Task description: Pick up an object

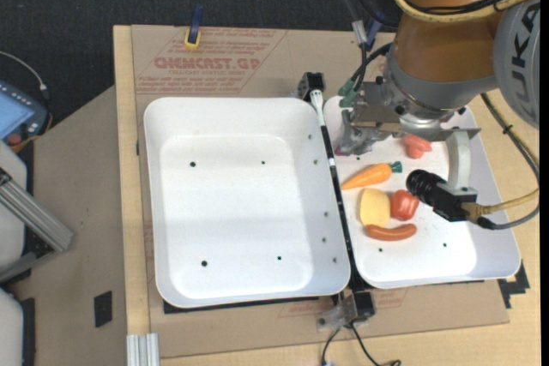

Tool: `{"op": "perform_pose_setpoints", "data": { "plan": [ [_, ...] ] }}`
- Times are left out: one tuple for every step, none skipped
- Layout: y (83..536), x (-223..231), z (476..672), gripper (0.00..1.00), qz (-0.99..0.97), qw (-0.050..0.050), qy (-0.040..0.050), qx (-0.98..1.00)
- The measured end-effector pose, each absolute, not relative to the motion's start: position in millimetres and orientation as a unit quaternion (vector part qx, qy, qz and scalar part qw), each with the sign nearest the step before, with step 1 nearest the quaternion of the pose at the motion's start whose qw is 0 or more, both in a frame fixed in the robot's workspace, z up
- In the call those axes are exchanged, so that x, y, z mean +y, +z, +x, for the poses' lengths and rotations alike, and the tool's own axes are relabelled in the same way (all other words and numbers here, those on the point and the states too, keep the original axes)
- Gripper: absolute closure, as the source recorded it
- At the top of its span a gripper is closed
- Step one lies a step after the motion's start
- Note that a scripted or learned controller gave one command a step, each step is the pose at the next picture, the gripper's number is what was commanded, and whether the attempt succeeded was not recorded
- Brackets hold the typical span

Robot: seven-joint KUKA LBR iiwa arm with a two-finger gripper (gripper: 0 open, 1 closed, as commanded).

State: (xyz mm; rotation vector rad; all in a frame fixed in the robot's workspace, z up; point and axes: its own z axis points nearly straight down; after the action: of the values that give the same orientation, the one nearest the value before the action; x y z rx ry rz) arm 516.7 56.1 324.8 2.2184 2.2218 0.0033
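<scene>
My gripper point(358, 135) hangs low over the far left part of the right bin point(446, 260), close to the divider between the bins. Just in front of it lies an orange carrot point(369, 177) with a green tip. Nearer the front sit a pale yellow piece point(374, 207), a red pepper-like piece point(404, 204) and a red sausage point(390, 232), all bunched together. A salmon-red item point(418, 147) peeks out from under the wrist to the right of the gripper. Nothing shows in the gripper's grasp.
The left bin point(232, 105) lies beside the right one, sharing a black divider edge point(334, 184). A black cylindrical part point(437, 194) with a cable hangs off the arm over the right bin. Cardboard point(214, 56) lies under both bins.
</scene>
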Motion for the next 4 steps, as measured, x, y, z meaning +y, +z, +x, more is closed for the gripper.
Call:
{"op": "perform_pose_setpoints", "data": {
  "plan": [
    [369,110,516.5,1.00,0.706,0.001,0.0018,0.708],
    [359,145,500.4,1.00,0.706,-0.001,-0.0012,0.708],
    [326,109,478.1,1.00,0.708,-0.002,-0.0023,0.706],
    [330,135,487.0,1.00,0.707,0.001,0.0008,0.708]
  ]
}}
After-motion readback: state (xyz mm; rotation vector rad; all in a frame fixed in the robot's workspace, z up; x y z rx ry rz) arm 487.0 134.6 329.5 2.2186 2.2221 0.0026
